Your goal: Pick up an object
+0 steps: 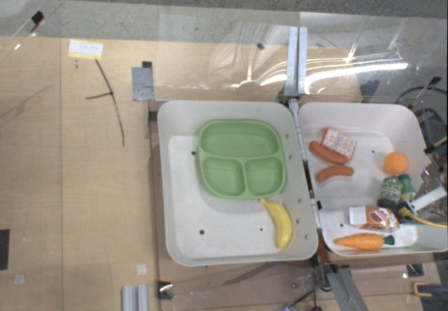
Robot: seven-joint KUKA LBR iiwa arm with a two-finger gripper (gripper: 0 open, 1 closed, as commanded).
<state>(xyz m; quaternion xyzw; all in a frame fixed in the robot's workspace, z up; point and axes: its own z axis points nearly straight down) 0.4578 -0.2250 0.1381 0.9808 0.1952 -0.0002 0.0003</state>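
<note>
The left bin [175, 232] holds a green divided plate [242, 159] with a banana [279, 222] just below its lower right corner. The right bin [364, 117] holds two sausages [330, 162], a small red-and-white packet [339, 141], an orange [395, 162], a carrot [360, 241] and a dark bottle [392, 192]. The gripper [428, 199] sits at the right bin's right edge, beside the bottle; its opening cannot be made out.
</note>
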